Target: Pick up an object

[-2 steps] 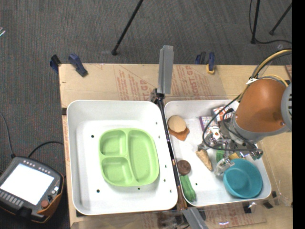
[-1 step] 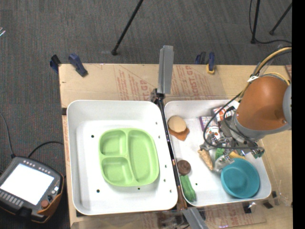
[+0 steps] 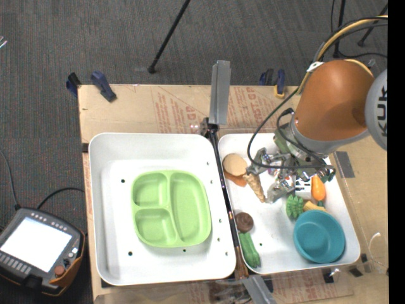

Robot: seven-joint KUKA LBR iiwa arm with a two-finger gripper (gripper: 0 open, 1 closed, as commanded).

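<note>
The arm point(image 3: 332, 106), its orange band bulking large at the upper right, reaches down into the right bin point(image 3: 278, 265) from about 2 o'clock. Its gripper point(image 3: 281, 173) hangs low over the bin's upper middle among cables and metal parts; whether it is apart or together cannot be told from this slanted view, and nothing can be seen clamped in it.

The right bin holds a scatter of toy food. At the bin's 10 o'clock lies a round tan bun point(image 3: 235, 165), and just beside it, toward 4 o'clock, a waffle cone point(image 3: 255, 186) lies tilted, its tip close to the gripper. A carrot point(image 3: 318, 189) lies at the bin's 3 o'clock, with a broccoli piece point(image 3: 293, 206) just below and left of it. A teal bowl point(image 3: 319, 236) sits upright at the bin's 5 o'clock, touching or nearly touching the broccoli. Near the bin's left wall, at 7 o'clock, a small brown round piece point(image 3: 243, 221) sits above a dark green pickle point(image 3: 249, 250).

The left bin point(image 3: 114, 163) carries a light green divided plate point(image 3: 171, 208) with three compartments, lying flat near its centre. Both bins rest on the cardboard-covered counter point(image 3: 145, 109). A pendant with a screen point(image 3: 38, 249) lies on the floor at 8 o'clock.
</note>
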